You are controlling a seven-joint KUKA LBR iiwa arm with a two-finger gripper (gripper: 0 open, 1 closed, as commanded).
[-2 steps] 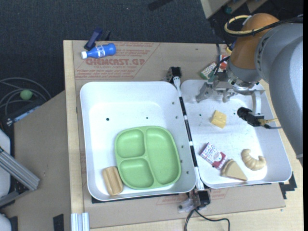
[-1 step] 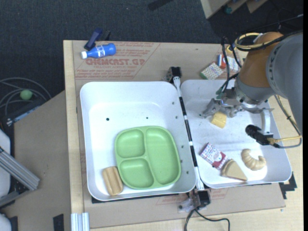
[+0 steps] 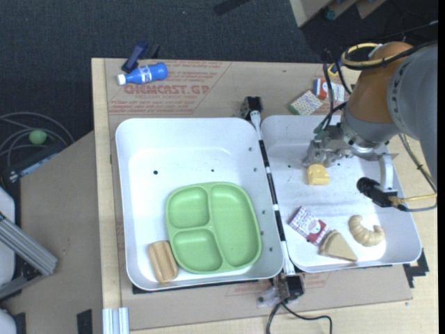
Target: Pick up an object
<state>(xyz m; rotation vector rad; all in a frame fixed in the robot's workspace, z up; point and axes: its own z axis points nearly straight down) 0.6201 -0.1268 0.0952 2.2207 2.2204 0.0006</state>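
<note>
Yellow block (image 3: 318,175), hand (image 3: 321,157) above, croissant (image 3: 366,231) nearby

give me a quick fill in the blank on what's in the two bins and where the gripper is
1. The green divided plate lies in the ____ bin.
2. The plate has ____ compartments.
3. The gripper is just above the small ____ block in the right bin.
4. The croissant lies to the ____ of the wedge, as the camera sees it.

Missing words: left; three; yellow; right
</note>
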